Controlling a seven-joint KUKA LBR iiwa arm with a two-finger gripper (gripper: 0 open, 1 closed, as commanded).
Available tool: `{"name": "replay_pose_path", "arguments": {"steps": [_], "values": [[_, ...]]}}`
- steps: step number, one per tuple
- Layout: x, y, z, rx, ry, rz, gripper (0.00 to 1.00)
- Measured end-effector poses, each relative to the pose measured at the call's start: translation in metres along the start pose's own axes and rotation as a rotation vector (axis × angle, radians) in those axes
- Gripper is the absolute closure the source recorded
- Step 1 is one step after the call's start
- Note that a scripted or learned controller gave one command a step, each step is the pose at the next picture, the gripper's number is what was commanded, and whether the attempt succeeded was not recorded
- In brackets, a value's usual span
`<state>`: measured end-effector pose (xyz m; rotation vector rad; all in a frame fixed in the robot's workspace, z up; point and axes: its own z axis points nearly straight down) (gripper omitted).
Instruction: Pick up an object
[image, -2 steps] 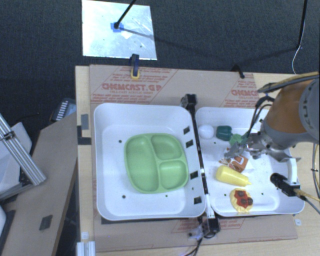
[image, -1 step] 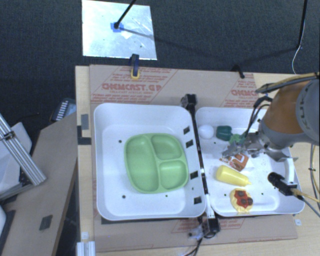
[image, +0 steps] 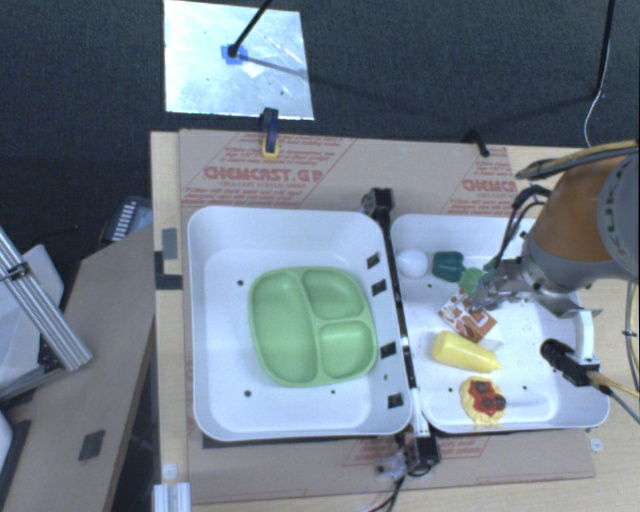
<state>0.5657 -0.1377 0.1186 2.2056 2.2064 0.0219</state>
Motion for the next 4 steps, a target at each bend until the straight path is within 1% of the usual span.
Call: {"name": "replay_pose_path", "arguments": {"steps": [1, 2, 3, 4], "values": [[-0.005, 0.007, -0.064, 0.017, 0.003, -0.003, 1.00], [0.003, 0.004, -0.119, 0.018, 0.004, -0.005, 1.00], [0.003, 0.007, -0.157, 0.019, 0.004, -0.005, 1.00], [0.060, -0.001, -0.158, 0.023, 0.007, -0.010, 1.00]]}}
